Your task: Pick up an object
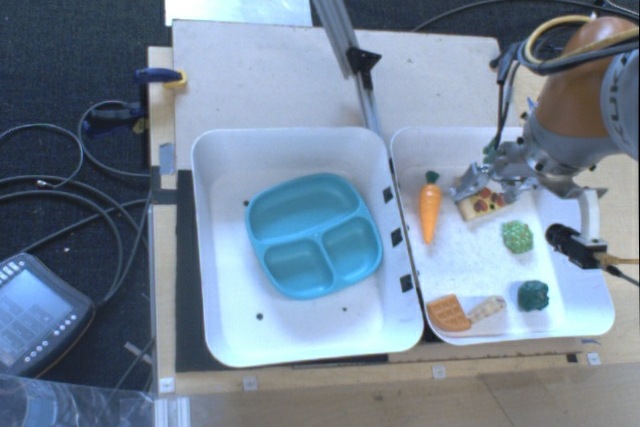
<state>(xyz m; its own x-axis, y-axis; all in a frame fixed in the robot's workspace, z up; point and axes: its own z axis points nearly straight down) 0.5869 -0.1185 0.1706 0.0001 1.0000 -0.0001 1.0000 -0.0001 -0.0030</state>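
Observation:
The right bin [590, 310] holds several toy foods. An orange carrot [430, 208] lies near its left wall. A pizza-like slice [482, 205] with red dots lies at the upper middle. A light green lumpy piece [517, 236] sits right of it, with a dark green piece [533, 295] below that. An orange wedge [449, 313] with a beige piece [488, 308] rests at the front edge. My gripper [483, 183] hangs just above the pizza-like slice, close to its far edge; whether it touches the slice is unclear.
The left bin [225, 315] holds a blue divided plate [313, 235]. A grey metal pole [330, 0] slants over the bench behind the bins. Cables and a pendant [35, 310] lie on the floor at the left.

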